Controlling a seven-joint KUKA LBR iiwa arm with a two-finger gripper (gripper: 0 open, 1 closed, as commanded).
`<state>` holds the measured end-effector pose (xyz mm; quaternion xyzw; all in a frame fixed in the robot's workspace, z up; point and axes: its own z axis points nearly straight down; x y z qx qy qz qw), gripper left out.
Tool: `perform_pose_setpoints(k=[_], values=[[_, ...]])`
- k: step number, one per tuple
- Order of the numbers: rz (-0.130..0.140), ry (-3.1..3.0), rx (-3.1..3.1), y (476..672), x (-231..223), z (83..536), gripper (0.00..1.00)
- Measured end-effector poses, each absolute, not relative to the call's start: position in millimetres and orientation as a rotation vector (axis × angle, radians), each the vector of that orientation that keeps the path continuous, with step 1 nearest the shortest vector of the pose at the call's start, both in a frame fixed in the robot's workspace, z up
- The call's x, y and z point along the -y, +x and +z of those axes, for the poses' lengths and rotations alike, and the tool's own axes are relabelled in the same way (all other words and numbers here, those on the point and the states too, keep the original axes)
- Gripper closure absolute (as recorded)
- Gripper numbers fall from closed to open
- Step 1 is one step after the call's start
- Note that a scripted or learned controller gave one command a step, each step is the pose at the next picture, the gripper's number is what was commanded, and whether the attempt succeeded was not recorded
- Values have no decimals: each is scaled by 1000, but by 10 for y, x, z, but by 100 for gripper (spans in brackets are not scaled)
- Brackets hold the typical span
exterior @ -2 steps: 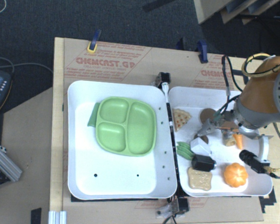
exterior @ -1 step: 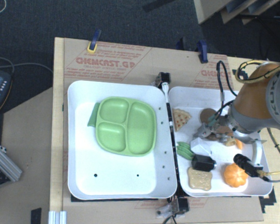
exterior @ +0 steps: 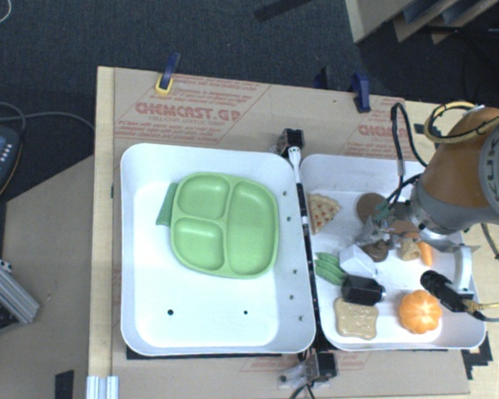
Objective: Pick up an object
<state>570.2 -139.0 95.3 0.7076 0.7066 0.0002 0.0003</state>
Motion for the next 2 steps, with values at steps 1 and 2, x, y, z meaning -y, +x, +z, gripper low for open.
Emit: perform_pose_setpoints(k=[1,2], values=[[5,2216,-2217,5718,1386,1594,100],[7,2214,-2218,5796,1349,2210,100]])
